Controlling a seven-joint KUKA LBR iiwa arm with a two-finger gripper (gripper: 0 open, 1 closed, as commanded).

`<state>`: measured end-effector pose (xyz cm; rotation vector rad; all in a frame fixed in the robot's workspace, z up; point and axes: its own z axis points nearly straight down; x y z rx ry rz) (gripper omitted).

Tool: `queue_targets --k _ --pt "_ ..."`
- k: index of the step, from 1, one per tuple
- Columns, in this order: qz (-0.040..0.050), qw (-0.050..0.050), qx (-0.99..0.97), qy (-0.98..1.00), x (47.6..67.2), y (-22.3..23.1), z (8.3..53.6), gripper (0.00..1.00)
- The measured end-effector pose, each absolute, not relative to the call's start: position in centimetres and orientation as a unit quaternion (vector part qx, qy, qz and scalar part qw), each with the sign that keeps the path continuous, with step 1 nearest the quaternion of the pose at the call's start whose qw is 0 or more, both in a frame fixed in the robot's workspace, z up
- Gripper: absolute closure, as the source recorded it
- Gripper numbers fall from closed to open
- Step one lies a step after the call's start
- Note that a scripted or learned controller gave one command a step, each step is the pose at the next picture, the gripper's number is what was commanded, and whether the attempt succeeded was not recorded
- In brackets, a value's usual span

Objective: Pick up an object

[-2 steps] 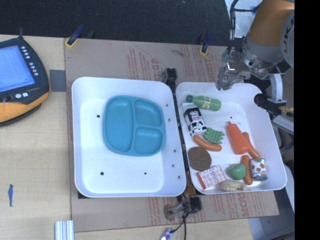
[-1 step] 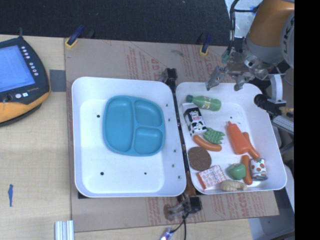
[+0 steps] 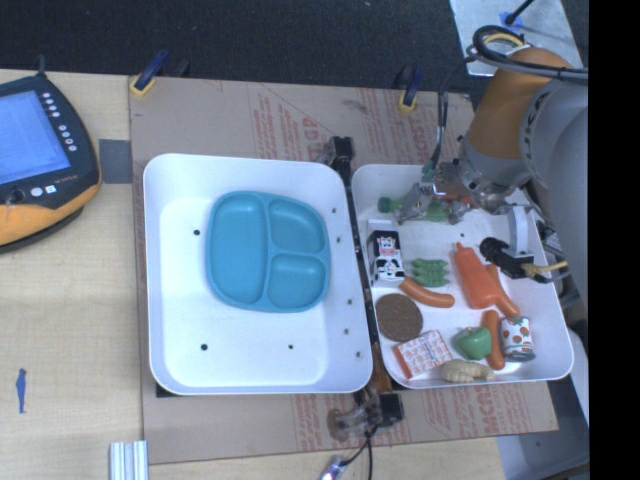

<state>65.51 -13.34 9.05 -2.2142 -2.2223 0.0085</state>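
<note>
i'm reaching in from three o'clock, my grey arm with its orange band (image 3: 510, 93) bent over the far corner of the right-hand shallow white bin (image 3: 555, 368). my gripper (image 3: 437, 200) sits low at about twelve o'clock in that bin, right over a small dark green toy piece (image 3: 408, 208) near the back wall. i cannot tell how wide my fingers stand, nor whether anything is between them; the metal there blurs into the green shape. so as i judge it, the pick is not yet done: nothing is visibly lifted, and closing and raising are left.

the other choices lie toward six o'clock from my gripper: a black and white carton-like box (image 3: 385, 255), a leafy green toy vegetable (image 3: 430, 270), an orange sausage-shaped toy (image 3: 427, 292), a big orange plastic carrot (image 3: 479, 280), a brown round flat disc (image 3: 399, 317), a red-printed square packet (image 3: 424, 353), a green toy pepper (image 3: 473, 343) and a small printed can (image 3: 518, 337). they sit close together, several touching.

at nine o'clock the left white bin (image 3: 175, 358) holds a light blue divided plastic plate (image 3: 268, 250). both bins rest on brown cardboard (image 3: 250, 108) clamped to a pale wooden bench (image 3: 60, 368), with an orange-edged control tablet (image 3: 35, 158) at far nine o'clock.
</note>
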Motion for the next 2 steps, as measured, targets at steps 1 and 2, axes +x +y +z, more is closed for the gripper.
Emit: queue_targets --k 1,2 --pt "0.0009 0.000 -0.706 -0.708 65.6 -15.8 9.2 0.00" --pt "0.0015 0.002 -0.706 -0.709 65.6 -14.4 9.2 0.00"
